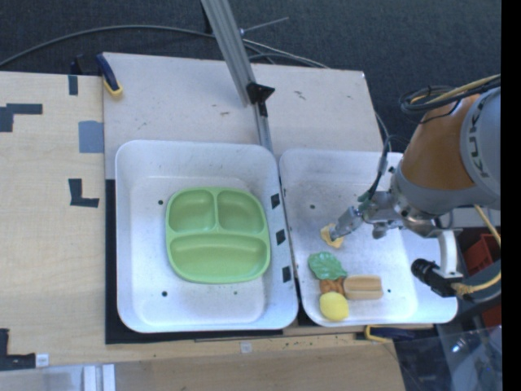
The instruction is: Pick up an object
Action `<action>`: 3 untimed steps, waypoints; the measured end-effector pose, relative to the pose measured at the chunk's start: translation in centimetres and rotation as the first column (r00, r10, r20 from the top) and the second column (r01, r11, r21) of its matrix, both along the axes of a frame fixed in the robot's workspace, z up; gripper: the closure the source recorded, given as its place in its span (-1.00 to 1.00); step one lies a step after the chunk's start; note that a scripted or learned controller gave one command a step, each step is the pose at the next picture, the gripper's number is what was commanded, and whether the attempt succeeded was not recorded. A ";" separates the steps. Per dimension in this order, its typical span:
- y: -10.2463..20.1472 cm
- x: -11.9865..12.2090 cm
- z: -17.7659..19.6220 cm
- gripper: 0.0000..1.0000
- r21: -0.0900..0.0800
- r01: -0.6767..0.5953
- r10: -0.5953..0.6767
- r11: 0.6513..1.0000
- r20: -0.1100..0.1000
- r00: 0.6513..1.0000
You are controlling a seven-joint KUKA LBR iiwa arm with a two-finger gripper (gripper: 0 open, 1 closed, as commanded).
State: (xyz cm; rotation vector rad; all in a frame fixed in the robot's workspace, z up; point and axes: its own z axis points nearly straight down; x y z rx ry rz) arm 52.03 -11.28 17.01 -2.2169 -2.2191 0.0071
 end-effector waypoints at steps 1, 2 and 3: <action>-0.6 0.1 -4.6 -1.00 0.000 0.000 0.000 1.000 -0.001 1.000; -0.6 0.1 -8.1 -1.00 -0.002 0.001 -0.001 1.000 0.007 1.000; -0.5 0.1 -7.0 1.00 0.000 -0.001 0.001 1.000 0.007 1.000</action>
